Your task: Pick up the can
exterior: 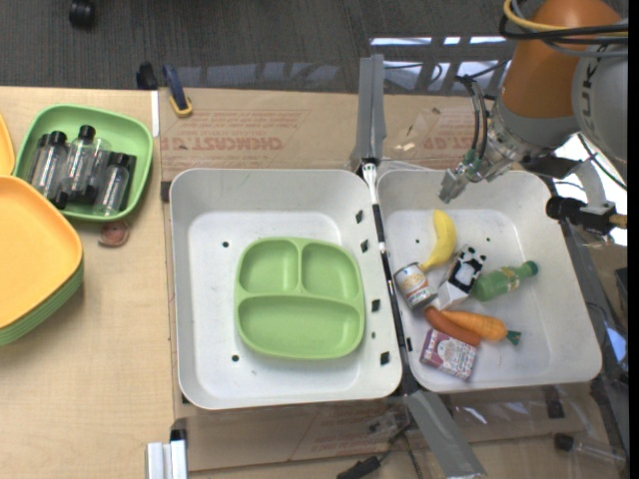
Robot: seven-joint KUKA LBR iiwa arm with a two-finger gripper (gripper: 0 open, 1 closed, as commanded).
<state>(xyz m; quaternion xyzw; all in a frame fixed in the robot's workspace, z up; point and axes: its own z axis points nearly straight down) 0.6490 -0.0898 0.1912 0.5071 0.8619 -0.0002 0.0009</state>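
The can [412, 284] is small, with a silver top and a red and white label. It lies tilted near the left wall of the right bin [559, 362], just below a banana [439, 239]. My gripper [454, 185] hangs over the bin's far edge, above and to the right of the can and well apart from it. Nothing shows between its fingers.
Close by the can lie a black and white toy [462, 269], a green bottle [499, 280], a carrot [467, 324] and a pink packet [448, 354]. The left bin [200, 267] bears a green divided plate [300, 298]. A green tray of bottles [82, 163] and orange plates [35, 257] sit far left.
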